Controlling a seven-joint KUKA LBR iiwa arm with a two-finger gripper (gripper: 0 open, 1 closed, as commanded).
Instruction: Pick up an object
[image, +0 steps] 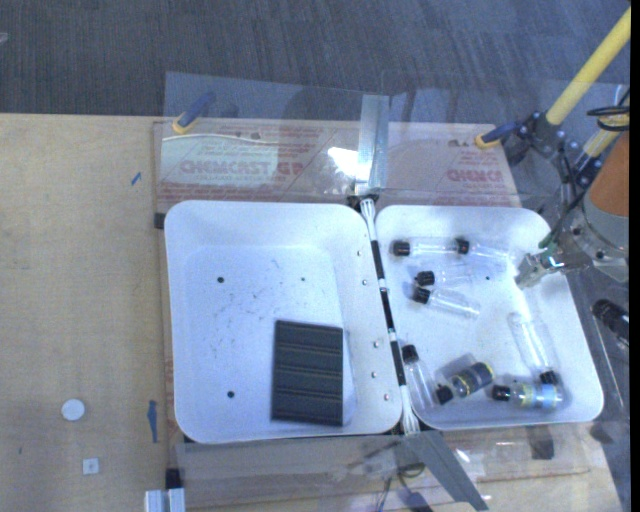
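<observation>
The right bin (570, 300) holds several clear vials with black caps: one lies near the back (430, 246), two sit mid-bin (445, 292), one lies along the right side (528, 342), and one rests by the left wall (413, 368). Two small dark-and-metal bottles (468, 380) (530, 395) lie at the front. A dark ribbed block (308, 372) lies in the left bin (200, 300). My gripper (535, 266) hangs over the right bin's right rim, apart from the vials, with nothing seen in it.
The grey arm with its orange band (610, 185) enters at the right edge, with cables and a yellow rod (590, 65) behind it. Clear plastic sheets (300, 150) stand behind the bins. A metal divider (385, 300) separates the two bins.
</observation>
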